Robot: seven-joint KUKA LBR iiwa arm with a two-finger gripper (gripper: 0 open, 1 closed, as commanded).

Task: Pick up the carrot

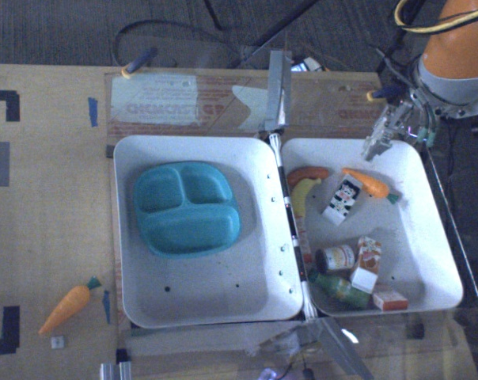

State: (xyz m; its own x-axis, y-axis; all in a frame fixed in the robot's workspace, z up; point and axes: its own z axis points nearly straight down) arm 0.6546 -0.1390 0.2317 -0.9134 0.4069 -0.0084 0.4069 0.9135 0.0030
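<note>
An orange carrot [366, 182] with a green top lies in the back of the right bin [441, 271], tilted down to the right, next to a black-and-white milk carton [343, 199]. A second carrot [66, 308] lies on the bench outside the bins, at the front left. My gripper [379, 139] hangs over the right bin's back rim, a little above and behind the bin's carrot, pointing down to the left. It is open with nothing between its fingers.
The left bin [215, 291] bears a teal divided plate [187, 208]. In the right bin lie a banana [303, 193], a reddish piece [309, 173], a brown can [336, 257], a green bottle [339, 288] and small boxes [369, 256]. A metal bar [276, 93] stands behind the bins.
</note>
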